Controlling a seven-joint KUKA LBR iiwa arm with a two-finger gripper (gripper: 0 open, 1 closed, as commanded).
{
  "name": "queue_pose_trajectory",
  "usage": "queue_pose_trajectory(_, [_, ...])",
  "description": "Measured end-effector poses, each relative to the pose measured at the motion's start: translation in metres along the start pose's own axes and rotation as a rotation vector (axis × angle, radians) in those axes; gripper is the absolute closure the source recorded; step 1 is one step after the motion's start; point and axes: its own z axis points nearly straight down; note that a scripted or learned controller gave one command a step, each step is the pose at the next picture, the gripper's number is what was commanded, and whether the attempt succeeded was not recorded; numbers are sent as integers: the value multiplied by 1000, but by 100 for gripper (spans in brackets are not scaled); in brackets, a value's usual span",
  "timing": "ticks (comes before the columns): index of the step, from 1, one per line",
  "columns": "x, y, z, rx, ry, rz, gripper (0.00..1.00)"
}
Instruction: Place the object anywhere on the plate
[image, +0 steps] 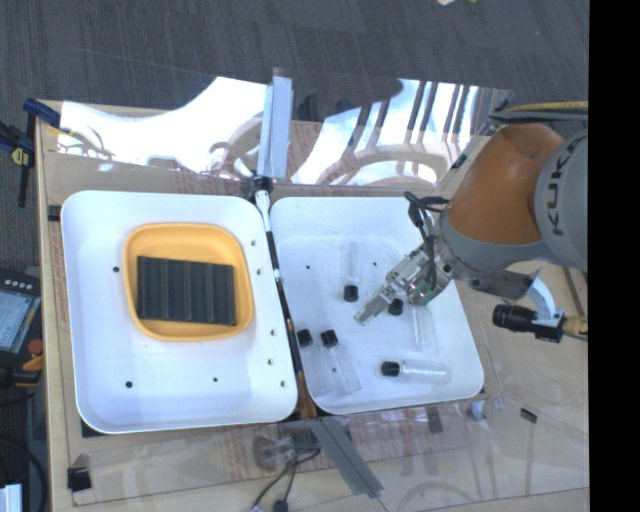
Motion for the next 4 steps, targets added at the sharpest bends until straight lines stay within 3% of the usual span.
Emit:
queue_pose_trajectory(1, [1, -48, 7, -1, 0, -279, 0])
queue_pose_trajectory(2, [2, -55, -111, -2, -7, -453, 0])
queue_pose_trajectory(3, [6, -59, -44, -1, -2, -745, 0])
queue_pose_trajectory(4, [6, -58, -25, -1, -2, -1128, 0])
